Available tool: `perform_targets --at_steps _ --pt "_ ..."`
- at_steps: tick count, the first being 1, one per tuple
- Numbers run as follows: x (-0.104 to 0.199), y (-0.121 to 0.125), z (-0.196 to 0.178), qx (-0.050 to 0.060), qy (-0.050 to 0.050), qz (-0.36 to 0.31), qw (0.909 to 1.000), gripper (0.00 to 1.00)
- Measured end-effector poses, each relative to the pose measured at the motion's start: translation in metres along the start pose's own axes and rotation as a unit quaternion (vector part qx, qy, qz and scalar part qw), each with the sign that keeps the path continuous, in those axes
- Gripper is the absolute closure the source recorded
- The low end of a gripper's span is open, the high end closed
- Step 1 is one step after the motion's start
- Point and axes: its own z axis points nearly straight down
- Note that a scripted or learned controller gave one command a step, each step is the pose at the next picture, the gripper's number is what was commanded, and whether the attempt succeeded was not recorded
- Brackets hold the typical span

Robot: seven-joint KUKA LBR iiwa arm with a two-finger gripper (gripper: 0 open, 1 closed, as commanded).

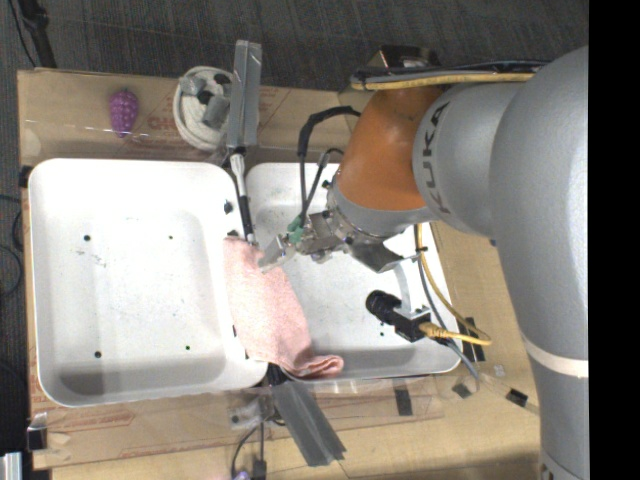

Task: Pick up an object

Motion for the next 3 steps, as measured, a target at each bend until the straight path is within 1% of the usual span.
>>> perform_targets --at_steps 1,2,3 --pt "0.000 0.000 0.000 0.000 0.000 0.000 1.0000 0.00" --pt "-0.043 -0.022 -0.036 -0.002 0.000 0.016 0.9999 0.00" --pt "-0.023 -0.010 0.000 -0.001 0.000 -0.042 0.9991 0.00"
